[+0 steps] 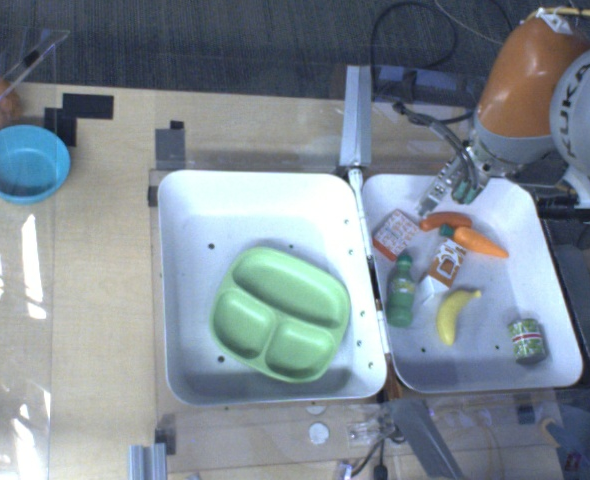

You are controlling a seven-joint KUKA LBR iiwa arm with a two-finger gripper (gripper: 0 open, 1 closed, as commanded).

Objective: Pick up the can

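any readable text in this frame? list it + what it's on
"KUKA" (partly cut off): on the arm, at the right edge.
Can: label too small to read.
Green bottle: label blurred.
Two small cartons: print unreadable.

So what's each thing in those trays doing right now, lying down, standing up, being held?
can: on its side, near right bin's front corner, untouched
hand: hovering over the right bin's back edge, holding nothing visible
green bottle: lying down
banana: lying flat
carrot: lying flat
green divided plate: right way up in left bin
blue bowl: upright on the bench
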